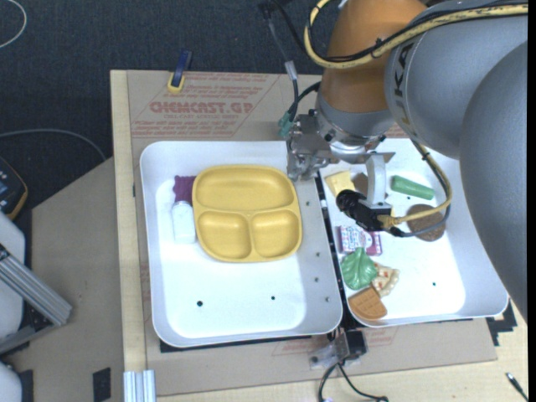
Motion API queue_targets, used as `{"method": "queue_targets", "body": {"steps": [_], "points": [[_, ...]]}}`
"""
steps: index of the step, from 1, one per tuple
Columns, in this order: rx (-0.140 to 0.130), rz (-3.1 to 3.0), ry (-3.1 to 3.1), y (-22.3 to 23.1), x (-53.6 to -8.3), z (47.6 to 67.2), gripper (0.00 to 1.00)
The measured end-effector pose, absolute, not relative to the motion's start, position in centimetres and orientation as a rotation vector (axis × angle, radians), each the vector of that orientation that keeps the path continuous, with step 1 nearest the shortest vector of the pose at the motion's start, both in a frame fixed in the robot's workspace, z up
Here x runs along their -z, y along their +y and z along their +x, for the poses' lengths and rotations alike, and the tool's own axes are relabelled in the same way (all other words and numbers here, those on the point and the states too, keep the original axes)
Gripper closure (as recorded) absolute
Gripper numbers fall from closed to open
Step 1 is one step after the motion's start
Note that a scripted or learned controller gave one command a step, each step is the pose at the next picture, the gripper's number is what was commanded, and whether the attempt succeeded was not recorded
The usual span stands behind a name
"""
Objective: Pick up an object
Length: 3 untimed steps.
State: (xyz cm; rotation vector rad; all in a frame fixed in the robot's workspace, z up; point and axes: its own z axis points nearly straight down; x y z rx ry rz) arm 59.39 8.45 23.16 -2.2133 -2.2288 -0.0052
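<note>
My gripper (300,162) hangs over the far end of the divider between the two bins, just off the far right corner of a yellow divided tray (247,212) in the left bin (226,316). The wrist hides what lies under it. In the right bin (444,291) lie a pale yellow block (338,180), a green piece (412,188), a brown piece (429,224), a purple packet (360,240), a green leaf-shaped toy (358,268), a waffle-like piece (384,280) and an orange-brown disc (368,307).
A purple thing (182,188) and a small white bottle (182,222) sit wedged left of the yellow tray. The arm's grey bulk covers the right bin's far right side. Cardboard (201,103) with a blue and yellow clip (178,72) lies behind the bins.
</note>
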Motion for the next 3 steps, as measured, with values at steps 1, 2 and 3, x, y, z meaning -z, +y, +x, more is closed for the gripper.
{"method": "queue_targets", "body": {"steps": [1, 2, 3], "points": [[0.002, -2.223, -2.222, 7.3, -22.9, 60.4, 1.00], [-0.003, -2.219, -2.220, 8.0, -22.9, 59.2, 1.00], [0.004, -2.221, -2.225, 8.2, -23.5, 60.3, 1.00]]}}
